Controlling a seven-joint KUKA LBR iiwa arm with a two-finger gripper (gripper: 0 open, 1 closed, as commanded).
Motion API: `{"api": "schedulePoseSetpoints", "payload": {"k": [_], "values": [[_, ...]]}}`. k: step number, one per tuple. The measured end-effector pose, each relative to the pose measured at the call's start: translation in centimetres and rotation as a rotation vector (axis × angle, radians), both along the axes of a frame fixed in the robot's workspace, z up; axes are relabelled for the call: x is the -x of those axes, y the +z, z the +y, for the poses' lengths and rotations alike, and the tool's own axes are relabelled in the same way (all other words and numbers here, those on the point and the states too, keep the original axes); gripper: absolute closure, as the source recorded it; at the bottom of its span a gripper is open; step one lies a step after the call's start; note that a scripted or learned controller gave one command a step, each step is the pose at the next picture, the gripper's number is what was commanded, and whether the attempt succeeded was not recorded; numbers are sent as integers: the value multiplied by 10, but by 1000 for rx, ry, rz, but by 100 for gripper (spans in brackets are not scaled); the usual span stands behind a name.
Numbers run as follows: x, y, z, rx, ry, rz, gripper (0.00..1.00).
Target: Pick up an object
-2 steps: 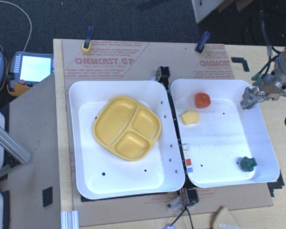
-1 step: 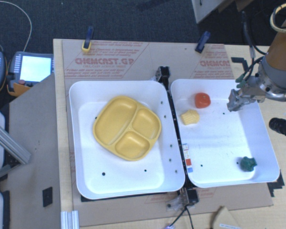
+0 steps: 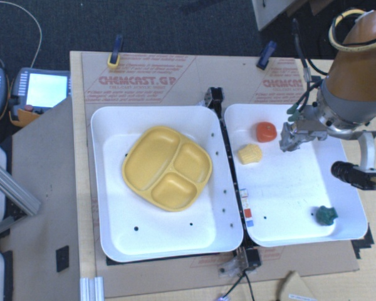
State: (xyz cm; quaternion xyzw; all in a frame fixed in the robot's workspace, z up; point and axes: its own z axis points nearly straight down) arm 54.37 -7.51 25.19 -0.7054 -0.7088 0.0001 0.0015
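Orange ball: just left of gripper, touching or apart unclear
Gripper: grip state cannot be told

Single arm entering from the right, its orange band uppermost and the grey wrist section below it, angled down and toward the left. The gripper hangs at the end of the wrist, pointing downward, its grey fingers close together at the tips. Nothing is visible between them. Dark cables run along the wrist.
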Motion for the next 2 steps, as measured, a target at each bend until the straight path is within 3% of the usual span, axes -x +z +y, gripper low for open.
{"api": "schedulePoseSetpoints", "payload": {"k": [2], "values": [[-2,-20,122,0,1,2,100]]}}
